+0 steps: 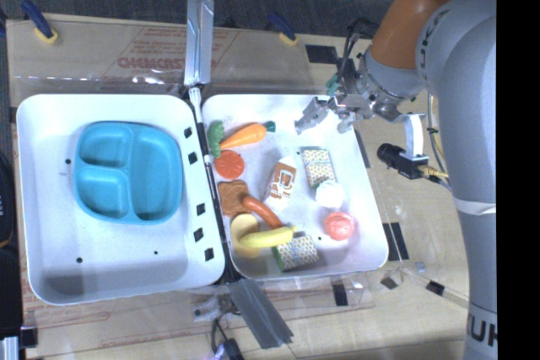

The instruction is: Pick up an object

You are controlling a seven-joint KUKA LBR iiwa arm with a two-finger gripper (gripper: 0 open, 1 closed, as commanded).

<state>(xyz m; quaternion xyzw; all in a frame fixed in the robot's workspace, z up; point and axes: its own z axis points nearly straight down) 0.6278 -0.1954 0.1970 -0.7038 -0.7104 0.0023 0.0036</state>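
Note:
My gripper (326, 121) hangs over the back right part of the right bin (364, 181), fingers (305, 120) spread open with nothing between them. Below it in the bin lie an orange carrot (245, 135), a red tomato (229, 164), a small white-and-brown carton (283, 181) and a patterned box (318, 167). Closest to the fingertips is the patterned box, a little in front of them. Further forward sit a white ball (330, 196), a pink-red fruit (339, 225), a banana (263, 239), a sausage (257, 211) and a second patterned box (297, 251).
The left bin (34, 206) holds a blue divided plate (131, 171). A metal divider strip (199, 38) runs between the bins at the back. The grey arm with its orange band (405, 29) fills the right side.

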